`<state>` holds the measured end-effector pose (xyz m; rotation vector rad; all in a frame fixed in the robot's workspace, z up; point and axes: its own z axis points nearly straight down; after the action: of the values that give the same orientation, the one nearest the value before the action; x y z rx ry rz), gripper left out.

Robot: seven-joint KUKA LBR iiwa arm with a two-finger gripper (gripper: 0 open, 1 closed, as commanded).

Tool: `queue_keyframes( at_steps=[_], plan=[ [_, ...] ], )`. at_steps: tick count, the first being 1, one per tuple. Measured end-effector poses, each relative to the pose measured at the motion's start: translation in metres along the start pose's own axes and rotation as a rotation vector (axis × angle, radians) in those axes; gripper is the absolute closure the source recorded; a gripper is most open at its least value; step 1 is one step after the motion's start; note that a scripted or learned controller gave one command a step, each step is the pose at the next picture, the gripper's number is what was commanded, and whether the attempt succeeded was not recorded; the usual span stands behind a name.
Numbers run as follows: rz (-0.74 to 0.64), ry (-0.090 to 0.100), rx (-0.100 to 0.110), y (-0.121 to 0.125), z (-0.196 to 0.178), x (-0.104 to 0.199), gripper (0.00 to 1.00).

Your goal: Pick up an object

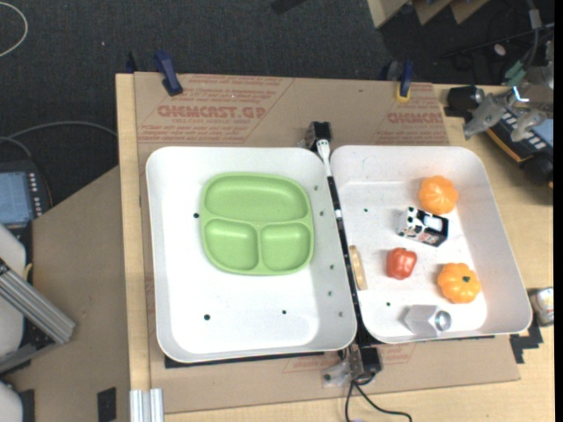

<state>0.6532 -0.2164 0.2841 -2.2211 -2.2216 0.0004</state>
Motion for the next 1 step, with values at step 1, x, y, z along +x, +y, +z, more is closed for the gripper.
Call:
queue_keyframes(
  at_steps=[1],
  plan=[
    [-0.001,0.009,0.020,-0.0677,0.1572,0.0628,0.00]
  ],
)
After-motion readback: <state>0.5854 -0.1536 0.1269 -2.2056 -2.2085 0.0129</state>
